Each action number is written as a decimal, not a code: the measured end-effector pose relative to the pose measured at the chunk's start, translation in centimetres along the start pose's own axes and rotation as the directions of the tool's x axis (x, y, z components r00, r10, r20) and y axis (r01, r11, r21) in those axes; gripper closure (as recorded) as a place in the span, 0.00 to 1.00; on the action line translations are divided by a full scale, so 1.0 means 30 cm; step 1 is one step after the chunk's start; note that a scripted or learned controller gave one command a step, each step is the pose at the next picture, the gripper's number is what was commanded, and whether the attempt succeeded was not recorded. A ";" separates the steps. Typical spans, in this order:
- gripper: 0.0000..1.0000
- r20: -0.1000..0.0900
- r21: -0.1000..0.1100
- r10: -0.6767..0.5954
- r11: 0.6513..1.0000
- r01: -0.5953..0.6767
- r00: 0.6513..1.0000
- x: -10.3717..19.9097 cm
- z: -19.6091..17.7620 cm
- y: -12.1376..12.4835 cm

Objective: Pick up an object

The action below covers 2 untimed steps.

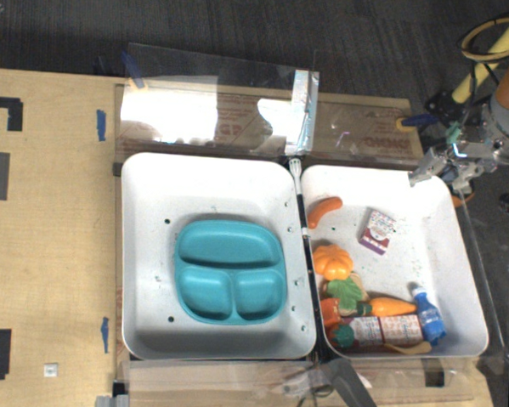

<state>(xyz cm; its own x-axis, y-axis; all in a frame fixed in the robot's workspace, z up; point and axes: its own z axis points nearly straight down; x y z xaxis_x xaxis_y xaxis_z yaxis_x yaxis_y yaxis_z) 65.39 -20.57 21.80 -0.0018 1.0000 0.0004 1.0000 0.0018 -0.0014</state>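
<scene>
White bins (145,180): two. Teal tray (230,269): one. Claw (444,166) over right rim.

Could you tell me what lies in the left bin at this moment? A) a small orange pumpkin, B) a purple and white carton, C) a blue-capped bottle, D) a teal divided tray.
D: the teal divided tray sits alone in the left bin, while the other items lie in the right bin.

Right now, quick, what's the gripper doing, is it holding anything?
Gripper: above the right bin's far right corner; open or shut cannot be told, and nothing is visibly held.
</scene>
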 end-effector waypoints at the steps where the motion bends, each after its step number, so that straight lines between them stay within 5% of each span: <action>1: 0.00 0.001 -0.008 -0.067 0.998 0.067 0.998 0.161 0.403 -0.130; 2: 1.00 0.001 -0.004 -0.065 0.998 0.065 0.998 0.158 0.385 -0.135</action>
<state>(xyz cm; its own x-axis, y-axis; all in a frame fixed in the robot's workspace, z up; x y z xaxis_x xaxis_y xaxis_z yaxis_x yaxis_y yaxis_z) 61.33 -15.85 10.26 -0.0666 0.9978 0.0000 0.9978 0.0666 0.0023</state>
